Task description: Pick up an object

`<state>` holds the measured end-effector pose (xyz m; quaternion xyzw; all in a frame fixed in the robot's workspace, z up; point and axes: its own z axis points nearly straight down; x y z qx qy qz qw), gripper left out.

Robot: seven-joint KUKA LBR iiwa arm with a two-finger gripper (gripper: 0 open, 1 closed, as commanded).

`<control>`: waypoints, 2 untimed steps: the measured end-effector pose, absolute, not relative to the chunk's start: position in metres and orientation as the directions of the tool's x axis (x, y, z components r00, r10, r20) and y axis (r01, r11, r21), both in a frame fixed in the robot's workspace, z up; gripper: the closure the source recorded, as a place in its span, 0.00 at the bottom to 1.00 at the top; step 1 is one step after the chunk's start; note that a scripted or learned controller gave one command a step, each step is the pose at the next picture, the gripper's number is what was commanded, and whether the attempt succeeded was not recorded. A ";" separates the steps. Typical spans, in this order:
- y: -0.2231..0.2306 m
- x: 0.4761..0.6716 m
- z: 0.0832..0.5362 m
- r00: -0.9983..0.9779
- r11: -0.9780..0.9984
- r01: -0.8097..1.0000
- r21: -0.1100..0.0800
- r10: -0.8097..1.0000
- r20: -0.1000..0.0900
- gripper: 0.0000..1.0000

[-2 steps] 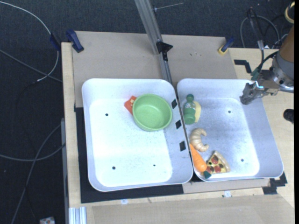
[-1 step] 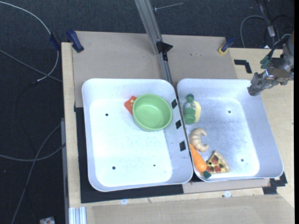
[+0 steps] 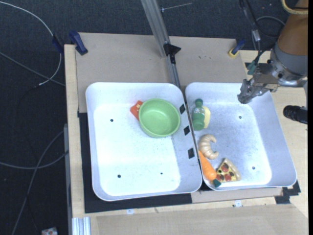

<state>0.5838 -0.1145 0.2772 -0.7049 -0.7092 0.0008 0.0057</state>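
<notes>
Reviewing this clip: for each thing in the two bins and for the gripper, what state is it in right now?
green bowl: upright, open side up, in left bin, partly covering an orange-red item.
orange-red item: flat, tucked under the bowl's left rim.
green bottle: lying down in right bin, by the divider.
croissant: lying flat, right bin.
carrot: lying flat along the divider.
pizza slice: flat, near the front wall.
gripper: above the right bin's back corner, holding nothing visible.

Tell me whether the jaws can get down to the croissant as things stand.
Probably yes: the croissant lies uncovered in the right bin, with bare floor between it and the gripper; the carrot crowds its near side.
</notes>
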 end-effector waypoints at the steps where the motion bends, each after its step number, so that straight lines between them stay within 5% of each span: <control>1: -0.059 0.584 0.260 -0.006 0.006 1.000 -0.012 1.000 0.007 1.00; 2: -0.010 0.600 0.257 -0.005 0.005 1.000 -0.001 1.000 0.002 1.00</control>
